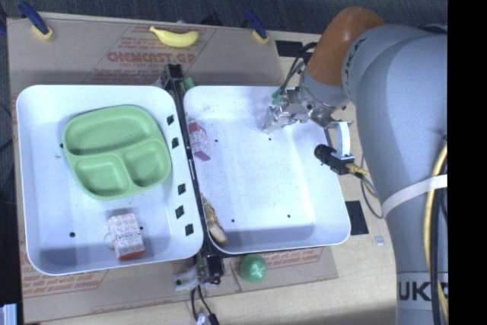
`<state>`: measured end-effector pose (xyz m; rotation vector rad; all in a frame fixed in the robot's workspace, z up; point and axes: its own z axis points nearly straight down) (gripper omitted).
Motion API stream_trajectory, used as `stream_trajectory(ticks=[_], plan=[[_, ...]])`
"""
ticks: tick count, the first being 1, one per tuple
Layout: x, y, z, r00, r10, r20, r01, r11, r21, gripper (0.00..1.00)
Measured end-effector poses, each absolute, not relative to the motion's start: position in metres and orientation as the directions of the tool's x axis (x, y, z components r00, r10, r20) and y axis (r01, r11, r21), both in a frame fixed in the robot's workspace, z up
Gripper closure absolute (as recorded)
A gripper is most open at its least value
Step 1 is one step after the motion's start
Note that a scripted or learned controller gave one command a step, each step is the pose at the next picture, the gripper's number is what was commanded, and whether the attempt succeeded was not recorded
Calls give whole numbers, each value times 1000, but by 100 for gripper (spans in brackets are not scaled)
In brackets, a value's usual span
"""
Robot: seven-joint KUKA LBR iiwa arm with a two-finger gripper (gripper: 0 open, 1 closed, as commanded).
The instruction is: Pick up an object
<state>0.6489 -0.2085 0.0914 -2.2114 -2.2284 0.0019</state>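
The arm comes in from the right of the frame and its pincer hangs low over the upper part of the right bin, near that bin's back wall. Whether its metal tips are spread or pressed together cannot be told from this slant, and nothing can be seen between them. The things open to picking lie elsewhere: a small red and white packet against the right bin's left wall, at the middle of the frame, and a tan object at that bin's lower left corner. In the left bin a green divided tray sits at the upper middle, with a red and white carton below it. A yellow banana lies on the desk behind the bins and a green ball in front of them. This looks like the reaching step, with no grasp made. The next move calls for shifting leftward over the packet, then lowering squarely upon it.
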Motion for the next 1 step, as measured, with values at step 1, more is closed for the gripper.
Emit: stream_trajectory(ticks=[1], plan=[[622, -171, 225, -7, 1000, -1, 1000, 7, 4, 100]])
